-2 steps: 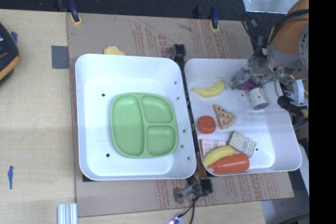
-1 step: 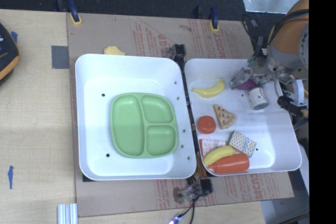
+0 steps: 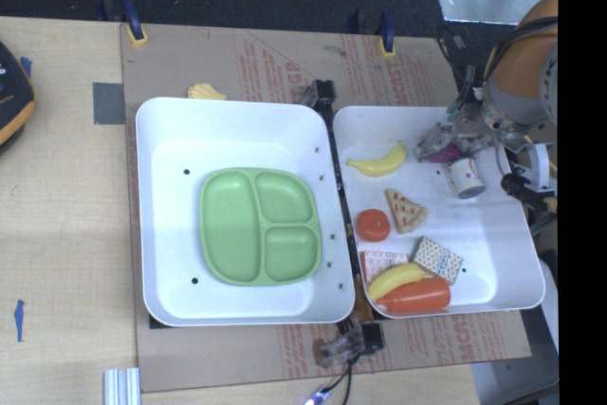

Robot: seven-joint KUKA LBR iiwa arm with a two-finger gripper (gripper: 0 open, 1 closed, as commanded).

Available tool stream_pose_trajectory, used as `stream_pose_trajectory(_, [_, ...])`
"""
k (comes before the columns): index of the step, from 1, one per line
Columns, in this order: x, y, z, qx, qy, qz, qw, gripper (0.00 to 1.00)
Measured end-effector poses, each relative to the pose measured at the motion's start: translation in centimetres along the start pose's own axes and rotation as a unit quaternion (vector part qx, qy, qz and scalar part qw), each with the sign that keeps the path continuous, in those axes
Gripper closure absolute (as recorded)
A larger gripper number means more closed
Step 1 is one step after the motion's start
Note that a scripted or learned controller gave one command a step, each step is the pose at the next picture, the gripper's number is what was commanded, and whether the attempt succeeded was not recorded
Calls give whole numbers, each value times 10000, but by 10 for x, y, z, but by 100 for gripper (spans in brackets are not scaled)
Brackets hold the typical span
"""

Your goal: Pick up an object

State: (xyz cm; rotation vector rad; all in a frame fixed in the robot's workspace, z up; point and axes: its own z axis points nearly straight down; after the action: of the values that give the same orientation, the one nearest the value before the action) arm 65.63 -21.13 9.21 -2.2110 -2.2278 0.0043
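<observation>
Nothing has been lifted yet, as far as I can see from here. The gripper (image 3: 444, 145) is down low at the far right of the right bin (image 3: 512, 289), its dark tips spread a little, with a scrap of purple under them that I can't make out. Nothing is clearly pinched between them.

Just to its near right lies a small white cup (image 3: 466, 177), tipped on its side, which looks like the likeliest target. The grab and the lift are both left to do.

The other pieces sit apart towards the left and near side: a banana (image 3: 377, 161), a pizza slice (image 3: 405, 210), a tomato (image 3: 373, 225), and a red pepper (image 3: 414, 297) at the near edge. The left bin (image 3: 166, 204) holds a green divided plate (image 3: 259, 225).
</observation>
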Motion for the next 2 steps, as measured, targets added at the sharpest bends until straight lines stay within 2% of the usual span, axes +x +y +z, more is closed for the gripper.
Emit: stream_pose_trajectory(2, [0, 0, 0, 0, 1, 0, 10000, 0])
